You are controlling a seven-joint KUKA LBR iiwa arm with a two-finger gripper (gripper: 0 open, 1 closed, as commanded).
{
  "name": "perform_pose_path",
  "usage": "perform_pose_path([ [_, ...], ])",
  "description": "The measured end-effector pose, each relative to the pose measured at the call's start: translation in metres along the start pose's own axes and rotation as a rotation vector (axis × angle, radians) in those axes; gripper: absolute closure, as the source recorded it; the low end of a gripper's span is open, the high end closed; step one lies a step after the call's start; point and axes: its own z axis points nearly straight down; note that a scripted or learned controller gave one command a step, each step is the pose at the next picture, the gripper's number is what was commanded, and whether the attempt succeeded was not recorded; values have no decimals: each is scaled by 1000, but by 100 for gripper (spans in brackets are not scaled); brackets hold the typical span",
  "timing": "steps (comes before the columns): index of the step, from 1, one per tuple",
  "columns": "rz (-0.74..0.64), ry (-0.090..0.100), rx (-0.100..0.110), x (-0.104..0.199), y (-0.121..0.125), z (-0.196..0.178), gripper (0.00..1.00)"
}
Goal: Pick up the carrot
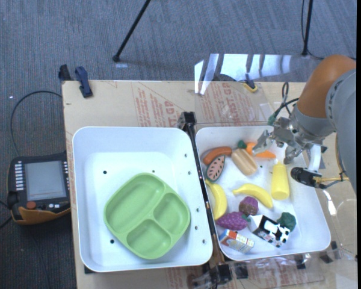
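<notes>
Nearest the camera, a small milk carton (235,240) lay at the front of the right bin (322,230), beside a cow-patterned box (271,230) and purple grapes (232,220). Two bananas (218,200) and a corn cob (280,181) lay farther back. At the bin's far side, the gripper (278,144) hung with fingers spread just above the orange carrot (263,155), not pinching it. Left, a green divided plate (147,215) sat in the other bin (84,155).
</notes>
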Motion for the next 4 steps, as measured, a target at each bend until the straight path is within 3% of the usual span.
perform_pose_path([
  [1,149,-1,16,9,-8,27,0],
  [2,144,-1,14,9,-7,17,100],
  [3,144,-1,15,10,-7,17,0],
  [4,208,1,7,1,-15,25,0],
])
